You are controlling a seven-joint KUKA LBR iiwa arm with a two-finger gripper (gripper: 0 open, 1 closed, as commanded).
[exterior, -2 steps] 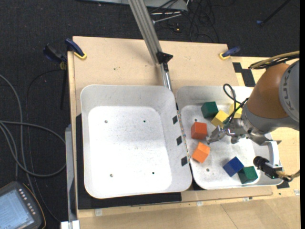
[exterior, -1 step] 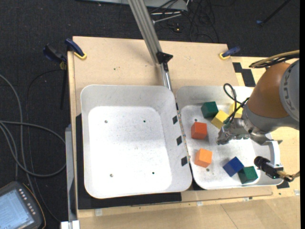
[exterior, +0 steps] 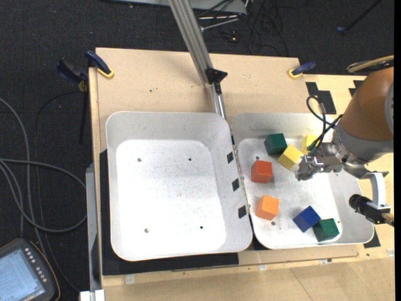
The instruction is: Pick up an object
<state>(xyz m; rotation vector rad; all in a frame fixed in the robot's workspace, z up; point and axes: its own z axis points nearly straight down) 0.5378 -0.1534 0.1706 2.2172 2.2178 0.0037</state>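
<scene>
6 small coloured blocks lie in the right white bin; we should centre the gripper, jaw state unclear, over the yellow cube.

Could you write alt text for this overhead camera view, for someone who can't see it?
A grey robot arm's gripper hangs over the right white bin, near a yellow block among green, red, orange and blue blocks. The left white bin sits beside it.

arm cut off at the right edge — yellow block half hidden behind end effector
</scene>
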